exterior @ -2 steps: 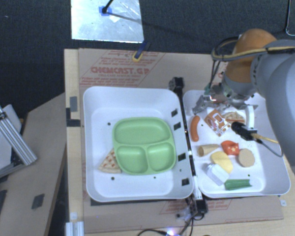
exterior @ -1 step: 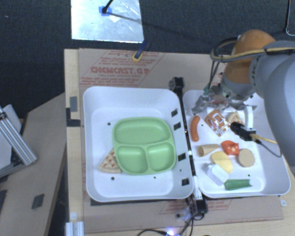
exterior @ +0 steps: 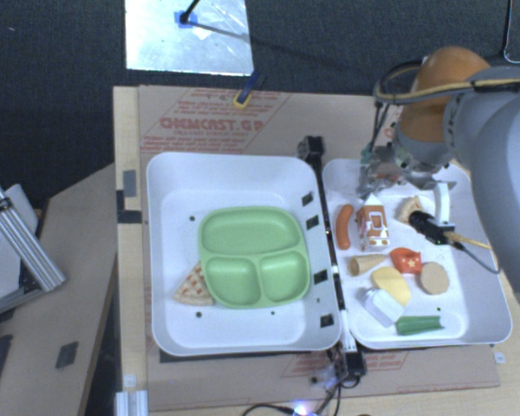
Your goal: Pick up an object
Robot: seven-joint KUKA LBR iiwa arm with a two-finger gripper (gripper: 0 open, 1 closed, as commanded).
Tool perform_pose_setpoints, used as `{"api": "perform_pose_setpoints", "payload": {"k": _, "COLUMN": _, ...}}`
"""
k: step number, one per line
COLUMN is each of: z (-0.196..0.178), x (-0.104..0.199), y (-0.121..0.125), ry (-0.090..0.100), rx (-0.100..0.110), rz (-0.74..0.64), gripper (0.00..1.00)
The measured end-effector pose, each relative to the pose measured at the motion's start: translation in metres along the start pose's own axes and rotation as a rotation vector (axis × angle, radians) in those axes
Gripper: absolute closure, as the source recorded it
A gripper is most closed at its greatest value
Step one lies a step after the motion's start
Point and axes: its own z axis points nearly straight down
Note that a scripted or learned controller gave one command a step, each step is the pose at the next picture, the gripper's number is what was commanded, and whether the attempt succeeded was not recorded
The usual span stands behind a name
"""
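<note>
Hand (exterior: 377,180) hangs over the back of the right bin (exterior: 494,319); we cannot tell its grip state. Nearest target we judge is the small orange-and-white carton (exterior: 373,226), just in front of the hand, long axis running front-to-back, with the sausage (exterior: 344,225) alongside on its left.

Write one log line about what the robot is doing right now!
gripper: above right bin, back edge | held: nothing seen | nearest: hot dog, carton | green tray, pizza slice: left bin
</note>
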Motion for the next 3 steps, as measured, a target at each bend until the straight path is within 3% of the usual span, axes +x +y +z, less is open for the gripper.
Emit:
{"api": "perform_pose_setpoints", "payload": {"k": 2, "z": -0.11, "x": -0.001, "y": 0.004, "ry": 0.0, "rx": -0.004, "rz": 0.003, "gripper": 1.0}}
{"api": "perform_pose_setpoints", "payload": {"k": 3, "z": -0.129, "x": -0.001, "y": 0.005, "ry": 0.001, "rx": 0.002, "rz": 0.002, "gripper": 1.0}}
